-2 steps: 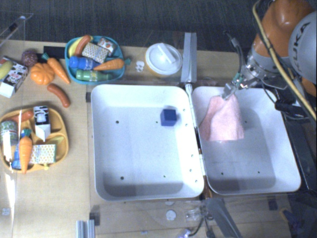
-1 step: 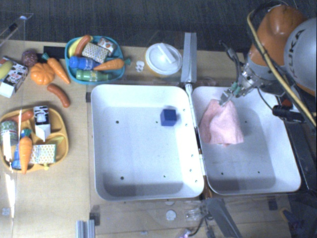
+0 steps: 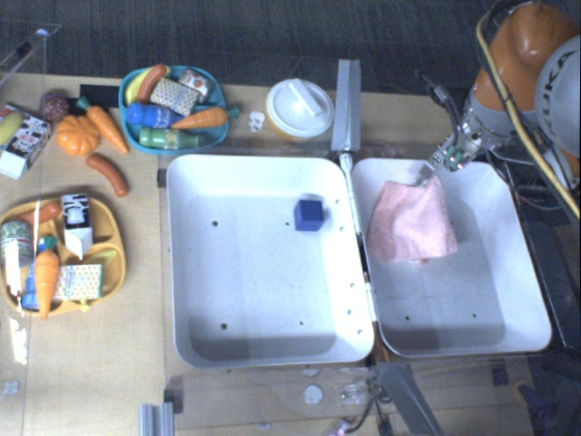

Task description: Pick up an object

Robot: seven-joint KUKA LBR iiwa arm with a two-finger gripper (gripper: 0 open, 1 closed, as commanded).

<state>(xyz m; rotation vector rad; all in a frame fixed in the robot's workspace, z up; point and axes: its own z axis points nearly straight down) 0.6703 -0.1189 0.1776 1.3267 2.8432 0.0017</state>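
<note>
- Camera view: a pink cloth (image 3: pixel 410 222) is seen in the right bin (image 3: pixel 508 334), bunched toward that bin's 11 o'clock corner, with one corner drawn up to a peak at about 1 o'clock of the cloth.
- The jaws (image 3: pixel 434 173) are seen right at that raised peak; the cloth's tip appears pinched there, which would explain why it stands lifted, though how far the fingers are closed cannot be told from this slant.
- The grip is judged to be on an edge only, so most of the cloth rests on the bin floor and a slip is possible.
- A blue cube (image 3: pixel 310 214) is seen in the left bin (image 3: pixel 227 334), toward 2 o'clock of its floor, well apart from the jaws and near the divider between the bins.
- Open floor is seen from 3 to 7 o'clock in the right bin, leaving room to lift; the back wall lies close behind the jaws.
- Toy food in trays (image 3: pixel 172 139) is set on the tabletop (image 3: pixel 136 352) at 9 to 11 o'clock, outside both bins.
</note>
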